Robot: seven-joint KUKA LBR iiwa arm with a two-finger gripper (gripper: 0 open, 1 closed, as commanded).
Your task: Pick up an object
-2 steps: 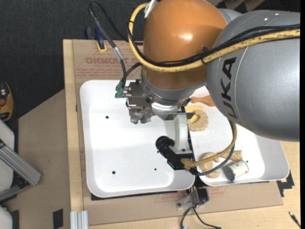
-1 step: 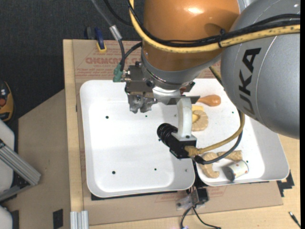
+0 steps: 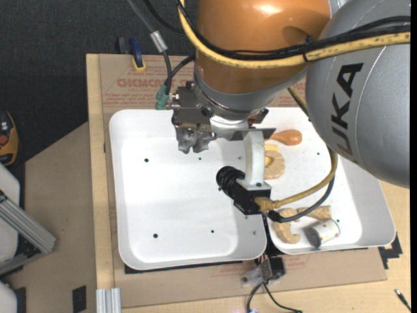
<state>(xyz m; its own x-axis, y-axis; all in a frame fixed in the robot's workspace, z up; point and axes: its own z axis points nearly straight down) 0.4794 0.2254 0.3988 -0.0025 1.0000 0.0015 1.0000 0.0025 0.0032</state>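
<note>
Where set on brown cardboard tabletop (image 3: 98,175), against dark carpet (image 3: 52,44): glossy white left bin (image 3: 169,233), hand (image 3: 191,139) above its far side, grip state impossible to tell. Matching right bin (image 3: 384,230): orange teardrop (image 3: 287,137), tan lumps (image 3: 274,164), white cylinder (image 3: 324,231).

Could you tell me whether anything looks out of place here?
Nothing looks spilled or damaged. One oddity: the tool is over the left bin, while things like the white cylinder lie in the right bin.

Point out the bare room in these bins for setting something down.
Left bin: floor bare from its near rim up to the gripper. Right bin: crowded, with orange piece and beige piece at back, tan pieces and white cylinder in front; bare patch by its right wall.
</note>
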